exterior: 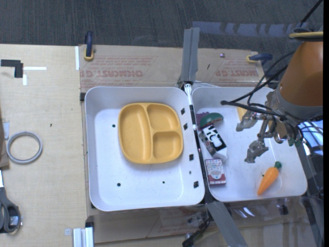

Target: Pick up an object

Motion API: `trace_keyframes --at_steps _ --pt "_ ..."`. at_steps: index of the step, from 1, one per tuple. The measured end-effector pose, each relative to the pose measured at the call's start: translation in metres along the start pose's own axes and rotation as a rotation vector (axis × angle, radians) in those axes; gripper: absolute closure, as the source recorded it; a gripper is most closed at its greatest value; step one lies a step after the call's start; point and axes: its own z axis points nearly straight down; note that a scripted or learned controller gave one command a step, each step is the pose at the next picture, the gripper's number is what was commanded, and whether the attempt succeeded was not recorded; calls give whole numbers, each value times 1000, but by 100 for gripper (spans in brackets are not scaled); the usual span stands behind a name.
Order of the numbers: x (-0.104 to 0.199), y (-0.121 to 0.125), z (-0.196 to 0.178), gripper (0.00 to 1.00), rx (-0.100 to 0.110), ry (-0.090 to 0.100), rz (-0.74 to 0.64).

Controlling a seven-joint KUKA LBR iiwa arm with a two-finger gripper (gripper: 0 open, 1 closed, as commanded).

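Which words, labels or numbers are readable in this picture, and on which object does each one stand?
"CHEMICAL GR...", mirrored red print, partly legible: cardboard sheet behind the left bin.
Similar red print, too blurred: cardboard behind the right bin.
White marks, unreadable: black package.
Label too small to read: small red-and-white packet.

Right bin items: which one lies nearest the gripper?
The toy carrot, orange with a green top, lies just below the gripper. The small packets sit farther off along the bin's left wall.

Divided plate (150,133) in left bin (97,189), carrot (268,179) in right bin (234,187)
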Motion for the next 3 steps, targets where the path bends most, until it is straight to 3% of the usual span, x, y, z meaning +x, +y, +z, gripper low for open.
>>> trace_keyframes --at_steps 1,2,3 --pt "-17 -69 -4 0 0 -2 -37" --pt "-74 -40 131 0 0 -3 -3" --pt "-139 -27 111 0 0 -5 24"
